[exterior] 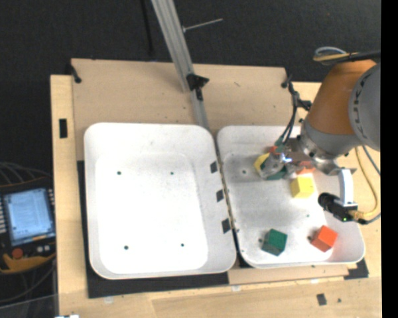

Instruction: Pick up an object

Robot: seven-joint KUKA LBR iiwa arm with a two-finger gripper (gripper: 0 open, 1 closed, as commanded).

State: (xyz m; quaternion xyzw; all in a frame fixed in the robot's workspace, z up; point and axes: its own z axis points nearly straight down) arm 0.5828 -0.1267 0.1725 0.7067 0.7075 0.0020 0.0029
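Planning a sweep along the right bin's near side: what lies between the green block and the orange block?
Nothing: in the camera view, only bare white bin floor separates the green block from the orange block.

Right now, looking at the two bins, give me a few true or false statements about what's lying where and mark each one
1. The green block lies in the right bin. True.
2. The orange block lies in the left bin. False: it lies in the right bin, near its lower right corner.
3. The yellow block lies higher in the view than the green block. True.
4. The gripper hangs over the left bin. False: it is over the upper part of the right bin.
5. The green and orange blocks touch. False: they lie apart.
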